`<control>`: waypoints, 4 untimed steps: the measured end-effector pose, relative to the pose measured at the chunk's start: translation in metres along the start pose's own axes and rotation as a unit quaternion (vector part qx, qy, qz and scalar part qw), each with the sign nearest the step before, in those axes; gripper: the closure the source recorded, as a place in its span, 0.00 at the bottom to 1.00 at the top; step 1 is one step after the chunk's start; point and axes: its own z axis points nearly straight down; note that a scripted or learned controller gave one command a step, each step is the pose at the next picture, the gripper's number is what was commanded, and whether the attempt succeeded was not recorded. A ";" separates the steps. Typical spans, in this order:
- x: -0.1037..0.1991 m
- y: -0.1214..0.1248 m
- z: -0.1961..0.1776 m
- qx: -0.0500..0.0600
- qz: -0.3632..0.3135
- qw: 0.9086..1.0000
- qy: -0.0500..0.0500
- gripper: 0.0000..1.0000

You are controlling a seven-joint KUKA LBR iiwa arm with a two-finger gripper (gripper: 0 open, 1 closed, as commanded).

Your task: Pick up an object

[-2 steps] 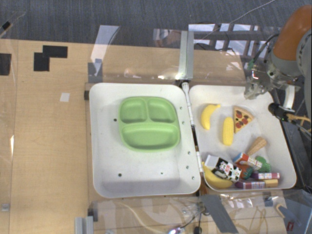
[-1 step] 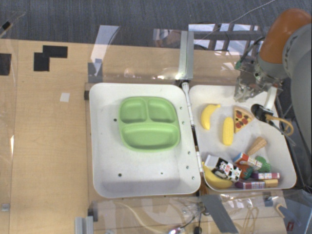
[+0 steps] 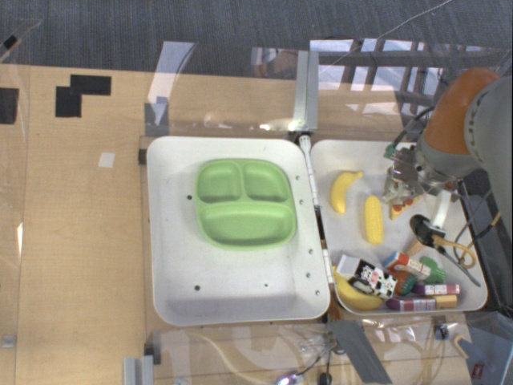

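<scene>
Along the near edge of the right bin (image 3: 353, 155) lies a crowded heap of small things (image 3: 417, 283): coloured blocks and sticks packed against the rim. At their left end is a yellow curved piece (image 3: 355, 297), with a black-and-white patterned piece (image 3: 370, 277) resting on it. That edge leaves hardly any room for moving.

Farther in, the floor of this bin is more open. A banana (image 3: 345, 191) lies near the left wall, and a yellow oblong piece (image 3: 373, 220) lies just beside it, the two a little apart. The far left corner is bare white.

The gripper (image 3: 398, 192) hangs over the right half of this bin, near the far edge, with the arm (image 3: 461, 123) coming in over the right wall. A small orange piece (image 3: 398, 210) shows right under it. Whether the claw is spread, pressed together or pinching that piece cannot be told.

The left bin (image 3: 172, 215) holds a green divided plate (image 3: 244, 201) set toward its far edge, well clear of all four walls. A wide white strip lies along the near edge.
</scene>
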 end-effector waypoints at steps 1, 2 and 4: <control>0.015 -0.069 0.003 -0.004 -0.108 0.994 0.000 0.00; 0.048 -0.029 0.005 -0.004 -0.192 0.981 -0.001 0.00; 0.019 -0.130 0.002 -0.007 -0.233 0.972 0.000 0.00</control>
